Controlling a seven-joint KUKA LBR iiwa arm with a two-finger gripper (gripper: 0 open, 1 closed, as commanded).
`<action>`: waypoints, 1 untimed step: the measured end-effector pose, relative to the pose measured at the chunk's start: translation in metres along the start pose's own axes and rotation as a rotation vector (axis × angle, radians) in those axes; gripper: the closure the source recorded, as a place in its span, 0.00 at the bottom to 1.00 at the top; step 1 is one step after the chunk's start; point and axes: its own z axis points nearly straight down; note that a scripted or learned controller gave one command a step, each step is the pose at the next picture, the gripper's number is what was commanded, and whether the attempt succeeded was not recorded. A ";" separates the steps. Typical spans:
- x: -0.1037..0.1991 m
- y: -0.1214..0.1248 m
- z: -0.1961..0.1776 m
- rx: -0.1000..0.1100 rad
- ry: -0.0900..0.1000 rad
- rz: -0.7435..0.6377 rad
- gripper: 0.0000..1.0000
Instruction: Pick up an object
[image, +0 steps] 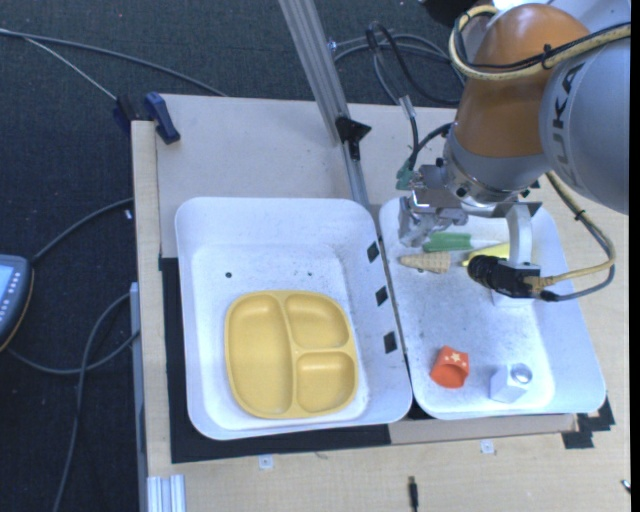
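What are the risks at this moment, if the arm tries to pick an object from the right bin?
1. The gripper hangs near the right bin's left wall, so its fingers may strike that rim.
2. The green object, the cone-shaped piece and a yellow item lie crowded together; a grasp might catch two things or push them apart.
3. The black cable hangs low over the bin and may snag.

Green object (447, 243) and yellow object (493, 250) partly behind the arm (520, 90).
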 end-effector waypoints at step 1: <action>0.055 0.009 0.011 0.000 0.000 0.000 1.00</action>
